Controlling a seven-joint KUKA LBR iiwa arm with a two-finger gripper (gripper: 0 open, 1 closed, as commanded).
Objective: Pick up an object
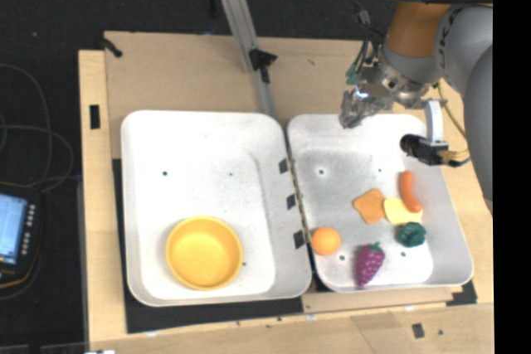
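1 tool [357, 108] above right bin's [332, 145] far edge, nothing held.

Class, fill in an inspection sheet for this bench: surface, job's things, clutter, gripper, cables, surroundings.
Surface: tan bench bearing left bin and right bin, side by side.
Job's things: in the right bin, an orange ball, purple grapes, orange slab, yellow piece, carrot-like piece, dark green piece.
Clutter: yellow bowl in the left bin.
Gripper: gripper at the right bin's far rim, nothing between its fingers.
Cables: black cables on the floor, left.
Surroundings: metal pole; handheld screen.
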